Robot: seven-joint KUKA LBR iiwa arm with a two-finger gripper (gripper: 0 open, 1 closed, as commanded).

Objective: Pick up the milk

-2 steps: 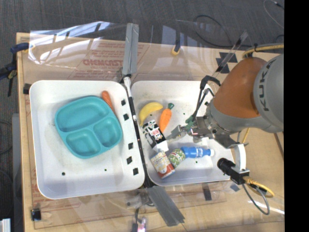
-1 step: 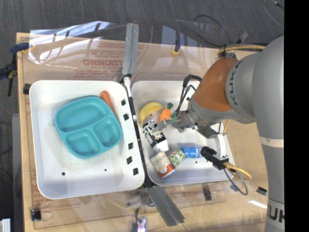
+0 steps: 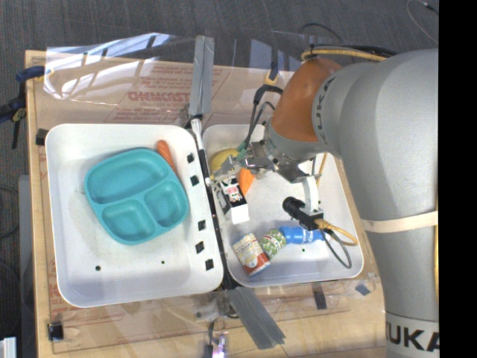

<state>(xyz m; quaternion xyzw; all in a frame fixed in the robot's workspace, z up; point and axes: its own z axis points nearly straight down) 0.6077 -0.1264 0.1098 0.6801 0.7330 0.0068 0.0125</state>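
On the counter [image 3: 45,289], two shallow white bins sit side by side. The left bin [image 3: 67,274] holds a teal divided plastic plate [image 3: 136,195], with an orange carrot-shaped toy [image 3: 165,153] just behind its right edge. In the right bin [image 3: 343,263], my end effector [image 3: 240,171] hangs over the small white milk carton [image 3: 234,200] near the left wall; a can [image 3: 250,253] and bottle [image 3: 292,237] lie nearer the front.

A single fixed camera looks down on the bench [image 3: 112,319] from above, at a slight slant. It sits far enough back to take in both shallow white bins whole, the left bin [image 3: 67,274] and the right bin [image 3: 346,263], side by side across the middle of the frame. Dark carpet [image 3: 112,6] fills the top edge, beyond the bench's far side. The grey arm [image 3: 387,140] enters from the right and looms large, close beneath the lens.
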